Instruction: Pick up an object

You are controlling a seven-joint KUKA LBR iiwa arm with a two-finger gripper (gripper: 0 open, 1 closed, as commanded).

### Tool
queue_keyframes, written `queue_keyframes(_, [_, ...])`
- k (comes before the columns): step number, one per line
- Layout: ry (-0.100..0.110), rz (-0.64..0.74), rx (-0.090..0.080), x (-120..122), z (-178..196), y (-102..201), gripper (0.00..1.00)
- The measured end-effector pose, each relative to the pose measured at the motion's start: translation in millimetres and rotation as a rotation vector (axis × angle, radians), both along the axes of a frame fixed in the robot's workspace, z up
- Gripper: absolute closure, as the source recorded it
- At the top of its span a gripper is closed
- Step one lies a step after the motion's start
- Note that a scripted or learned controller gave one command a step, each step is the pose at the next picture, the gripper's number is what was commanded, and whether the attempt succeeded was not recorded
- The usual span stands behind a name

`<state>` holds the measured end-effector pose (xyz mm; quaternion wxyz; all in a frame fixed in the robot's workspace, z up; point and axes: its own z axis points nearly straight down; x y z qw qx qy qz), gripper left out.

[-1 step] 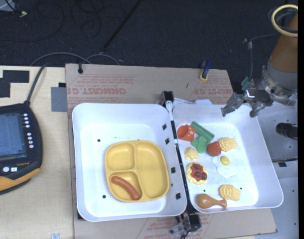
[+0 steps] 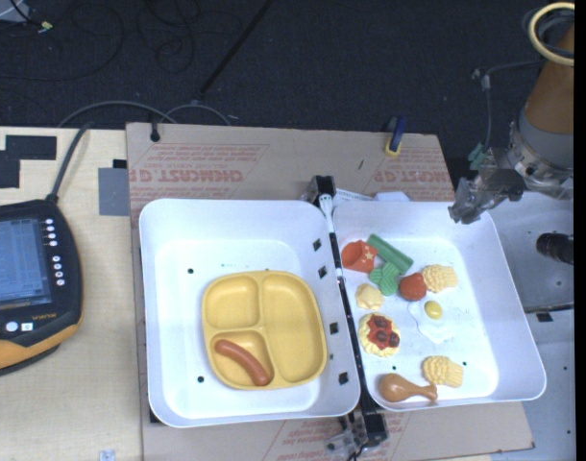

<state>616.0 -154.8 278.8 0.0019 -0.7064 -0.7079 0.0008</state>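
My gripper [image 2: 469, 206] hangs over the upper right corner of the right bin [image 2: 509, 353], just at its rim, and it is dark and small in the view, so I cannot tell how it stands. Nothing is seen held in it. My arm comes in from the right, with the orange band [image 2: 548, 89] above the wrist.

All the toy food that I could pick lies below and to the left of my gripper, inside the right bin. The nearest pieces are a green block [image 2: 390, 254] lying at a slant, and a red piece [image 2: 357, 254] that touches its left end. Under them there is a light green piece [image 2: 386, 279], a red tomato-like piece [image 2: 412, 286] and a yellow corn piece [image 2: 439, 278], close together. A small pale yellow piece [image 2: 369, 298] lies to their left. Further down I see a fried egg [image 2: 432, 312], a small pizza with red topping [image 2: 379, 335], a second corn piece [image 2: 442, 371] and a brown chicken leg [image 2: 405, 388] near the bottom edge. These lower ones are well apart from my gripper.

The left bin [image 2: 168, 305] holds a yellow divided plate [image 2: 295, 305], and a red-brown sausage [image 2: 241, 360] lies in its lower compartment. Both bins stand on a cardboard sheet [image 2: 235, 161] on the worktop. At the left edge lies a control pendant with a screen [image 2: 24, 277].
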Motion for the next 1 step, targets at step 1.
queue_keyframes(1, [-0.013, 0.006, -0.002, 18.7, 99.2, 84.1, 1.00])
